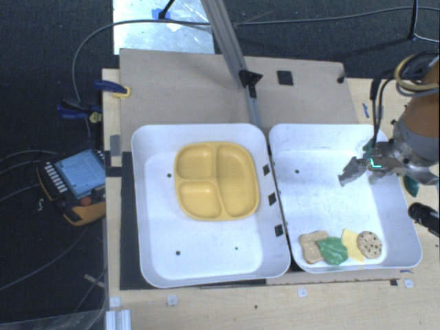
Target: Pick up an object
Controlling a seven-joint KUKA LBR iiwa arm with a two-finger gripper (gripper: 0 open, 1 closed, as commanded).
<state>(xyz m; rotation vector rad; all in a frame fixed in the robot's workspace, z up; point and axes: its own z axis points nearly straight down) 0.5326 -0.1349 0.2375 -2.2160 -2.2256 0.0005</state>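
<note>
Food pieces, a cracker [313, 245], green leaf [333, 251], cheese [353, 245] and cookie [370, 244], sit at 6 o'clock in the right bin [323, 184], yellow tray [216, 181] in the left bin [155, 205], end effector [363, 170] at 3 o'clock, can't tell its grip.

A pale wooden table [206, 88] stood on a dark, speckled carpet floor [48, 33]. Beyond the table's far edge lay a shiny silver foil sheet [161, 19], catching bright light. A slanted grey metal pole [227, 40] crossed over the table from that sheet. Left of the table, black cables [89, 43] looped across the floor beside a blue-screened handheld control pendant [77, 174]. Blue and yellow clamps [110, 88] gripped the table's left edge.
</note>
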